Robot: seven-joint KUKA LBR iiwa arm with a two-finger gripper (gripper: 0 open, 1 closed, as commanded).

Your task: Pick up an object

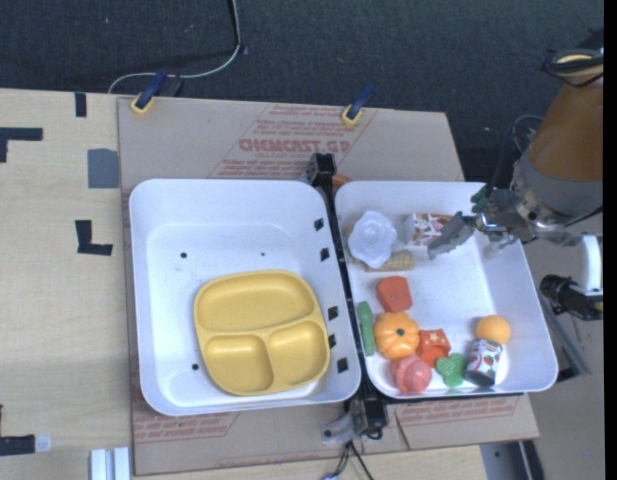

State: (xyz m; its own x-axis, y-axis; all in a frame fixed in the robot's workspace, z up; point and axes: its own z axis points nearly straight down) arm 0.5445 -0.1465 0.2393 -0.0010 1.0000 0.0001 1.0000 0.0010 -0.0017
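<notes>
My gripper [468, 243] hangs over the back of the right bin [518, 298], reaching in from the right. It is open, with two grey fingers apart and nothing between them. One fingertip [440, 245] is next to a small printed packet [424, 228]. To the left lie a clear crumpled cup [372, 238] and a beige piece [399, 261]. Nearer the front sit a red block [393, 293], an orange pumpkin [396, 335], an orange ball [493, 329] and a small carton [483, 361].
A yellow divided plate [260, 330] lies in the left bin [168, 228]. A green stick [365, 328], a pink ball [413, 374], a small red piece [434, 343] and a green piece [451, 370] crowd the right bin's front. The bins' shared wall [333, 258] runs between them.
</notes>
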